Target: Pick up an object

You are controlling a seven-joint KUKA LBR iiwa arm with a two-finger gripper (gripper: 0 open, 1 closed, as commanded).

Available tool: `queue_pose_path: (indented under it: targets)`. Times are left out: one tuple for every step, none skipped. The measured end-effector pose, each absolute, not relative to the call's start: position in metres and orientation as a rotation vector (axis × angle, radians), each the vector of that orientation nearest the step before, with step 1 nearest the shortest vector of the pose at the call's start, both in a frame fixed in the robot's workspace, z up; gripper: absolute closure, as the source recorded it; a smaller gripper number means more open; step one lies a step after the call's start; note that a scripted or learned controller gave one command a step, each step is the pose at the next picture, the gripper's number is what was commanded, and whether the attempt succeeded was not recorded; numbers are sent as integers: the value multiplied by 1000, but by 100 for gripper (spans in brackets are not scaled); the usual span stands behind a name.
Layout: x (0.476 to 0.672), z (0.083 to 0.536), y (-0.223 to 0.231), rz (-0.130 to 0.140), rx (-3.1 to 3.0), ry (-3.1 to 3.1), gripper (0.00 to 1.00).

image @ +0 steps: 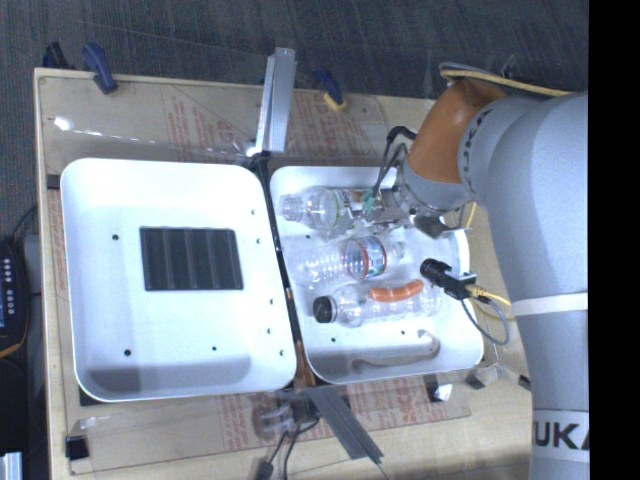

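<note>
Bottles, three clear plastic ones, lie side by side in the right bin (455, 353): one at twelve o'clock (318, 208), one in the middle with a red-and-blue label (352, 259), one with a black cap at six o'clock (350, 308). An orange piece (397, 292) lies beside the lowest. The tool (392, 208) sits over the bin's one o'clock corner; I cannot tell its grip. At nine o'clock, the left bin (100, 218) holds a dark ribbed panel (191, 258).

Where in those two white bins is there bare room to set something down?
The left bin is bare all around its dark grille, widest along the near wall. The right bin is crowded: clear bottles and an orange piece fill its middle, with the arm above.
</note>
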State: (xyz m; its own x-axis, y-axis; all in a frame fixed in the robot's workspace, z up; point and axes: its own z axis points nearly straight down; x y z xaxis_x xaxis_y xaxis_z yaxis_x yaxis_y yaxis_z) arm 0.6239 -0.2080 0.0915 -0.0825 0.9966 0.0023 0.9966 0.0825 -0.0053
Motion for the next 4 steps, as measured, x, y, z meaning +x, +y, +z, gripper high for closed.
queue_pose_path:
  targets:
    - [574, 92, -210, 2, -1823, -2554, 0]
    - [518, 97, -207, -16, -1711, -2655, 0]
    - [538, 93, -210, -4, -1719, -2633, 0]
    - [545, 168, -176, 0, -1651, -2673, 0]
